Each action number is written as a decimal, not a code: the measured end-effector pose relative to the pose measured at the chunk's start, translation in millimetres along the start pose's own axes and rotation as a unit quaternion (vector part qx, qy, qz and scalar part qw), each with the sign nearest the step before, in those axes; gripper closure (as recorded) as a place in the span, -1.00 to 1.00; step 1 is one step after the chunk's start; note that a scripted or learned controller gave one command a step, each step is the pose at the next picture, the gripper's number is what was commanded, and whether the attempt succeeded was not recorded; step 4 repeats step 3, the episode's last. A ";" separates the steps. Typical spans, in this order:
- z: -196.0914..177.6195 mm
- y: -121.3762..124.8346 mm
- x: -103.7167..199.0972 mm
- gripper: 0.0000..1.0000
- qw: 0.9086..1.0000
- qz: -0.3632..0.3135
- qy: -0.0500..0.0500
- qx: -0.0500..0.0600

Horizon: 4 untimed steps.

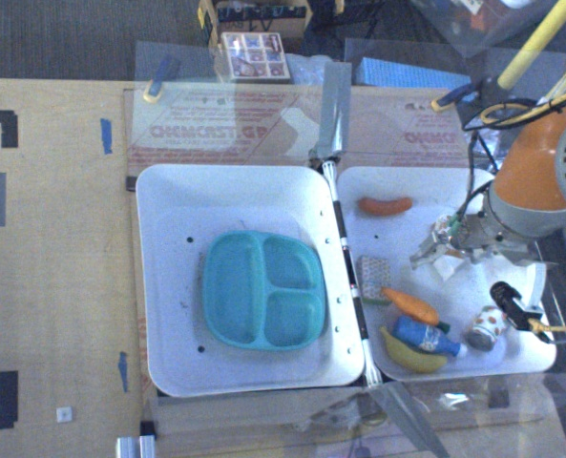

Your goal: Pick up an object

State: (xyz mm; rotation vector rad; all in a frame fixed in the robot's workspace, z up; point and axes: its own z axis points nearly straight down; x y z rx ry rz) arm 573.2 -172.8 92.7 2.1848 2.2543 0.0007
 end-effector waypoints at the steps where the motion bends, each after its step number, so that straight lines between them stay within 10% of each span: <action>1: 7.6 56.1 -28.9 -1.00 0.998 -0.061 0.001 -0.001; 2: -2.9 58.4 -28.2 1.00 0.998 -0.061 0.000 -0.004; 3: -78.9 96.7 44.1 1.00 0.995 -0.097 0.000 -0.001; 4: -78.9 96.7 44.1 1.00 0.995 -0.097 0.000 -0.001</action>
